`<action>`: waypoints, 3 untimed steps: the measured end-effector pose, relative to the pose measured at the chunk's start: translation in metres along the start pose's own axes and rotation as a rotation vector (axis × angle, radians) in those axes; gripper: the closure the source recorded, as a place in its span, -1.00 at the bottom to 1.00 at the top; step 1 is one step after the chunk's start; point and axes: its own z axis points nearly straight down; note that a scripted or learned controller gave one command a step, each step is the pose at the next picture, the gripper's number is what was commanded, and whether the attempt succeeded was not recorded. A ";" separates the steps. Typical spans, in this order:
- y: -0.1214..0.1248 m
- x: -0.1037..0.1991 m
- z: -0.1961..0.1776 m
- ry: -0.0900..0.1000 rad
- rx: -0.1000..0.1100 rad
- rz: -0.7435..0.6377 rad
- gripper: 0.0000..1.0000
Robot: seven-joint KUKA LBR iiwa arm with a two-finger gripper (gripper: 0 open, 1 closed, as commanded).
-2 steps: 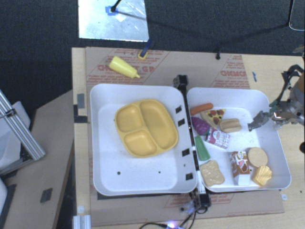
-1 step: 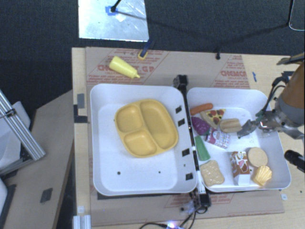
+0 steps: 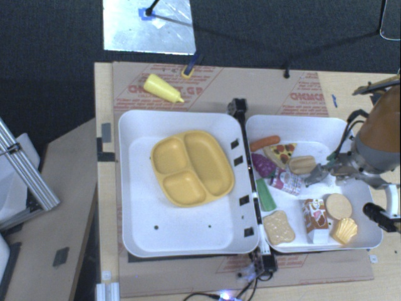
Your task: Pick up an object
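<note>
Your gripper (image 3: 316, 173) hovers at three o'clock of the bun (image 3: 302, 164); grip state, I can't tell. Crowded toys could jam that grab.

The only lettering noted is red print on the cardboard sheet (image 3: 263, 86) lying under the two white bins (image 3: 135, 231). It appears in patches beyond the bins' far edge and again at their near edge. It is upside down, blurred, and not legible.
</note>
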 end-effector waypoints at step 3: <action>0.001 -0.001 -0.025 -0.003 -0.007 -0.002 1.00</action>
